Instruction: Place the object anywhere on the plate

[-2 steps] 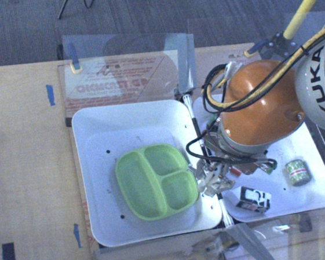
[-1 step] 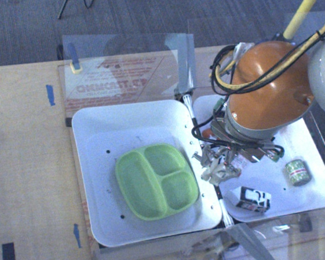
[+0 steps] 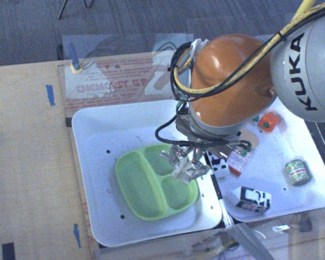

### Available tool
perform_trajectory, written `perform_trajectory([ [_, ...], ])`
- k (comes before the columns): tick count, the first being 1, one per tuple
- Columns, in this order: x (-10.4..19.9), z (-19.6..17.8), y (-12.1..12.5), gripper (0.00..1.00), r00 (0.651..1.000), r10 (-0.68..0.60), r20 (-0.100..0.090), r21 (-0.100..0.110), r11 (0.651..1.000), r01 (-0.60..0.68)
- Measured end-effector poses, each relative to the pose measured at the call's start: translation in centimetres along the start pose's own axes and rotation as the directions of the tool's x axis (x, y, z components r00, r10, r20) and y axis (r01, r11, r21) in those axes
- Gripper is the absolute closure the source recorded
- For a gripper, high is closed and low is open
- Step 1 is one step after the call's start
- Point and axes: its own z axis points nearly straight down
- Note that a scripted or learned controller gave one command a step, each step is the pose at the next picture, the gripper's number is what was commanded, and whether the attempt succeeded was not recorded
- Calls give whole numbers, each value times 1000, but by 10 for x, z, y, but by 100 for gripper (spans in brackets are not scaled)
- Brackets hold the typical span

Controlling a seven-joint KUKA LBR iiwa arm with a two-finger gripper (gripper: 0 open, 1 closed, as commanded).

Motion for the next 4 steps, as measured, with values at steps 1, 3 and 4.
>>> perform_trajectory([
  [1,42,-32,-36,100,1000,24,0,1,1000,-24],
  [3,39,-60,-16,100,983,-184,-1,0,983,184],
  [4,-11,-60,-1,100,967,255,1,1,967,-255],
])
